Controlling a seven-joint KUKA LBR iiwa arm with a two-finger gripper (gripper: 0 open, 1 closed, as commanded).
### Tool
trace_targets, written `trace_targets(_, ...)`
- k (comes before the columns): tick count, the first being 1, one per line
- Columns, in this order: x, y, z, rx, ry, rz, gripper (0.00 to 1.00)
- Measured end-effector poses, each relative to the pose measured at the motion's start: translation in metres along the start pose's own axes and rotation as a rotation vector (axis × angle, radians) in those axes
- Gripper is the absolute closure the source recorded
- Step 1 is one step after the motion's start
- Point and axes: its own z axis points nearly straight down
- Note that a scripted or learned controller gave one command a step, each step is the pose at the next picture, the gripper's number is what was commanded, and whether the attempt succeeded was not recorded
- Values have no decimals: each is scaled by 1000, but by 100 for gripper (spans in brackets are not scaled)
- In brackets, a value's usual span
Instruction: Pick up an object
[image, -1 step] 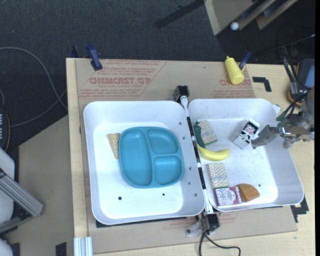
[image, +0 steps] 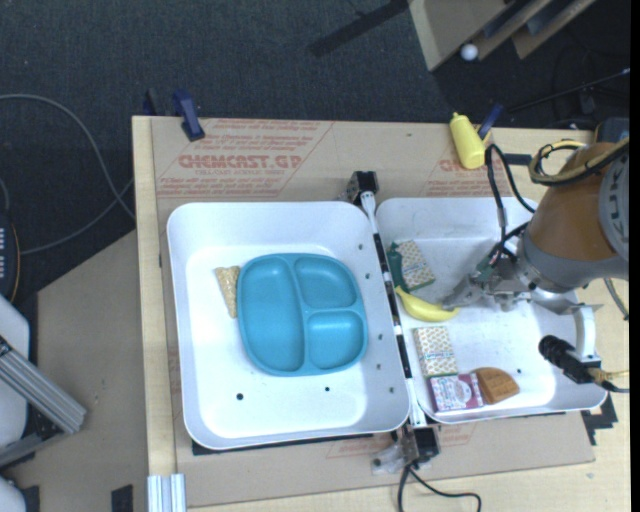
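Observation:
The right bin (image: 445, 222) holds a yellow banana (image: 425, 308) near its left wall. A green-and-tan packet (image: 412, 266) lies behind the banana and a speckled tan packet (image: 436, 350) in front of it. At the bin's front sit a pink-and-white package (image: 455, 391) and a brown bread-like piece (image: 497, 383). My gripper (image: 478, 287) hangs low over the middle of the right bin, just right of the banana's tip, below the orange band (image: 572, 215). Nothing shows held in it.
In the left bin (image: 200, 400) a blue divided plate (image: 300, 312) rests with a tan cracker (image: 228, 287) at its left edge. A yellow clamp (image: 467, 142) and a blue clamp (image: 187, 115) grip the bench's far edge. Cables (image: 510, 190) trail by the arm.

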Motion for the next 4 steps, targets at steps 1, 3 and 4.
trace_targets(1,-72,41,-25,8,1,0,0)
trace_targets(3,-29,101,2,4,0,-3,100)
trace_targets(4,14,110,11,15,1,-1,100)
